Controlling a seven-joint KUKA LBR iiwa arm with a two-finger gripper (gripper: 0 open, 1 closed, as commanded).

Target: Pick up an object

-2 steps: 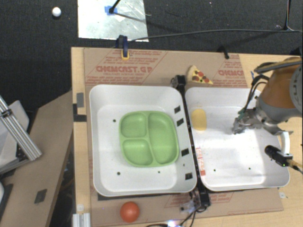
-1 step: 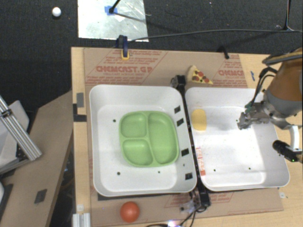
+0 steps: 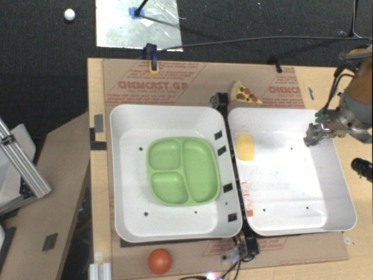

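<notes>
Orange ball point(image 3: 159, 261) lies well apart from tool point(image 3: 313, 134).

**Plastics, board and foil: how the surfaces look**

The left bin point(image 3: 125, 156) and right bin point(image 3: 326, 179) look like smooth white plastic with a faint sheen, the right one lightly speckled and scuffed. The green divided tray point(image 3: 183, 171) is matt, soft-looking plastic. The pale yellow piece point(image 3: 245, 147) at ten o'clock in the right bin seems smooth and dull. The worktop point(image 3: 175, 83) is tan board, matt, with red print. At twelve o'clock, a crinkled silver sheet point(image 3: 116, 22) shines like foil on rough black cloth. The red-orange ball point(image 3: 159, 261) at six o'clock looks glossy. The gripper point(image 3: 316, 134) reads as dull grey metal; the rail point(image 3: 23, 162) at nine o'clock, brushed aluminium.
</notes>
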